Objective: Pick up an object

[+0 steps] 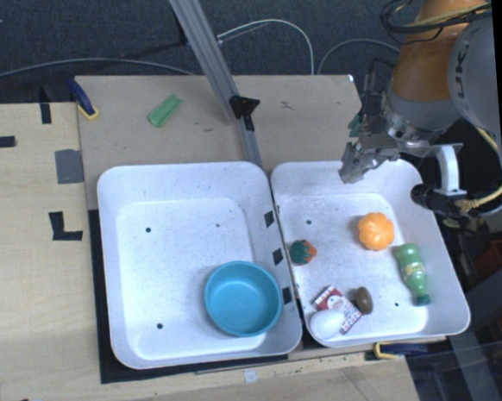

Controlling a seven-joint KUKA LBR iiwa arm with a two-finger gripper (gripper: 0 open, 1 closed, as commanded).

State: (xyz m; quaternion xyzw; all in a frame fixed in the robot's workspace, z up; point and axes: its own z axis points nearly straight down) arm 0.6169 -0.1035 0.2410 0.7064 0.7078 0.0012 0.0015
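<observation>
My gripper (355, 171) hangs over the far edge of the right bin (319, 181), above and a little left of an orange ball (375, 231). Nothing shows between its fingers. Also in the right bin lie a green bottle (412, 273) at the right wall, a small green and red ball (303, 252) near the left wall, a brown egg-shaped piece (362, 300), a red and white packet (336, 305) and a white egg (325, 323) at the front. A blue bowl (242, 298) sits in the left bin (139, 204).
A grey pole (214, 60) slants across the bench behind the bins. A green block (163, 110) lies on the bench at the back left. Cables (289, 28) trail behind the right bin.
</observation>
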